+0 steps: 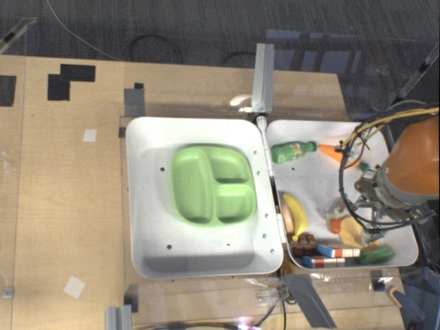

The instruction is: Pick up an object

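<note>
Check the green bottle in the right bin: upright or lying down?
Lying down. The bottle rests on its side near the right bin's far edge, cap toward the carrot.

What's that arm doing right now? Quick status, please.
Arm low over right bin, among cables. Nothing seen held. Banana, green bottle lie loose. Green tray in left bin.

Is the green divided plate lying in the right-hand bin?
No, the green divided plate lies in the left bin.

Grey arm (395, 188) with a rounded orange band (414, 158) above the wrist, black and yellow cables (357, 177) looping around it
</note>
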You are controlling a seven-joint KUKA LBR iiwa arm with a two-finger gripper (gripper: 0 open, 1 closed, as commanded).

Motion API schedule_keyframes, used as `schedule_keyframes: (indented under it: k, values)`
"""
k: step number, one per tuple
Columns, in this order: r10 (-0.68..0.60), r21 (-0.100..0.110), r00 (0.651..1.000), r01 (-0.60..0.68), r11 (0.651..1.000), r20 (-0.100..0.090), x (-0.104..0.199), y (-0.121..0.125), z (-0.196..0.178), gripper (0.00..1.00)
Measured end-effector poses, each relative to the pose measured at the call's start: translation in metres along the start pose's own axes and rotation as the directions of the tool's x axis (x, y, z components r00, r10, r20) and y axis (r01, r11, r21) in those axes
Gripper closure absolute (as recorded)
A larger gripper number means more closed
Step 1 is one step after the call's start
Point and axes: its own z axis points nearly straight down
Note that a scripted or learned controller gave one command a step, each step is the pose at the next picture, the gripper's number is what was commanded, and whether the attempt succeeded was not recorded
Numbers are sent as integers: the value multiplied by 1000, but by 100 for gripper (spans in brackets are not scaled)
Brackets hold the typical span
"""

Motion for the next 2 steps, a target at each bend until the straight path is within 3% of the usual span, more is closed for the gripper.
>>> schedule_keyframes:
  k: [1, 2]
  values:
    - [-214, 2, 977, 214, 977, -2, -35, 37, -1, 0]
    - [-358, -10, 934, 358, 934, 4, -129, -51, 6, 0]
